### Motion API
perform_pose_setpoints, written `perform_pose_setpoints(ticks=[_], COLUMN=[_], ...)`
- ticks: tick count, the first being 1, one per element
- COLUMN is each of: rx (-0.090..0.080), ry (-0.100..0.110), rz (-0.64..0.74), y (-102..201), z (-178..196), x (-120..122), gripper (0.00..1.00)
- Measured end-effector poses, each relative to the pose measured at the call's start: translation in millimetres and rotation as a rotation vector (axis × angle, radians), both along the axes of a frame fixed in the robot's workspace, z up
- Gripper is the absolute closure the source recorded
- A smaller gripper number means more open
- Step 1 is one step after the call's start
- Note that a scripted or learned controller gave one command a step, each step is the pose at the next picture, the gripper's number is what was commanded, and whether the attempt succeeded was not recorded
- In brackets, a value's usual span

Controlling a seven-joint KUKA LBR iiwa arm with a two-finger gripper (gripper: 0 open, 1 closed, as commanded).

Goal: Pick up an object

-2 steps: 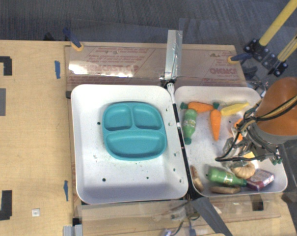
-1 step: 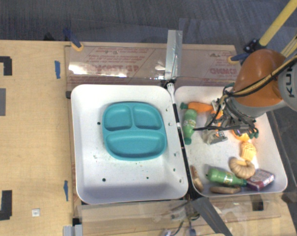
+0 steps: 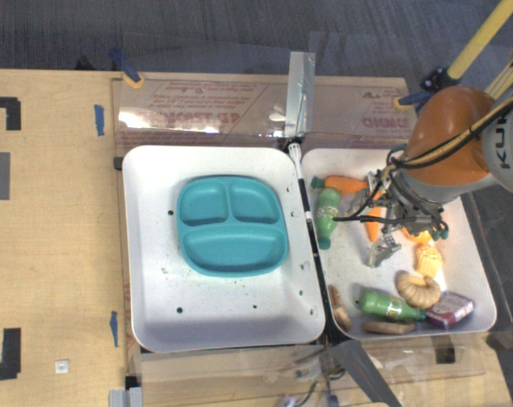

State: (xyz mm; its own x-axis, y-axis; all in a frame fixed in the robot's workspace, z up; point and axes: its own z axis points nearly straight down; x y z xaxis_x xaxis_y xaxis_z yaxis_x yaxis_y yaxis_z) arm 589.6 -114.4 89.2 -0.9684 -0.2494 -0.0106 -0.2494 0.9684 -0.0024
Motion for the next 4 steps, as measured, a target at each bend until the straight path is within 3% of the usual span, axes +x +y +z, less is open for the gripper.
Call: perform_pose_setpoints(ticks=[1,2,3,4], rx=[0.0,0.0,0.0,-0.002], ry=[-0.017,-0.016,-0.028,-0.013], rz=[0.001,0.001,0.002,-0.001], y=[2,2,3,33], z=[14,14,27,181], x=[5,4,7,-1], gripper=[1.0,0.0,1.0,1.0])
